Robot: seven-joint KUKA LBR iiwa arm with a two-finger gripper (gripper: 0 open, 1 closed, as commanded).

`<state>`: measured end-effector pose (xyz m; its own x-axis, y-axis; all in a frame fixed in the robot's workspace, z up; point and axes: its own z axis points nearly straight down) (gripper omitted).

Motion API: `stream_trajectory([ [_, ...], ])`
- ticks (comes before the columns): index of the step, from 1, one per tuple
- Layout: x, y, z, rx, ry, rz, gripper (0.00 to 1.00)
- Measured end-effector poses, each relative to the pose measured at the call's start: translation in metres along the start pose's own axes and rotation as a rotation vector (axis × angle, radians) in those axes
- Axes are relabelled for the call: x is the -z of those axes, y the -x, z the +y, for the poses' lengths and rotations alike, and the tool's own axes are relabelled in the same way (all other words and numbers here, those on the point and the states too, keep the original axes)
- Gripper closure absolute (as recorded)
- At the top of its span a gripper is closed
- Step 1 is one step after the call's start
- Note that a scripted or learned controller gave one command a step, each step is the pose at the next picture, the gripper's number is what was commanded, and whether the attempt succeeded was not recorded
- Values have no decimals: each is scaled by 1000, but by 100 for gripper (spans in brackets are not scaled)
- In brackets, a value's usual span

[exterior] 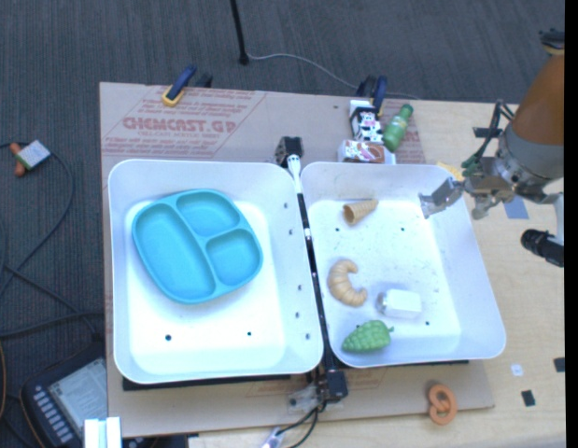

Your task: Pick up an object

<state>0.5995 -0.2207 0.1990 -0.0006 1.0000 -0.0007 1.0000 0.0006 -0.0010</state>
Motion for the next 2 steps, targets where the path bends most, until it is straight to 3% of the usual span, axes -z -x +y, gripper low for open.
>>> stream_trajectory([
  [1, -111, -35, -49, -1, 5, 0, 0],
  [2, -112, -104, -101, -1, 9, -2, 0],
])
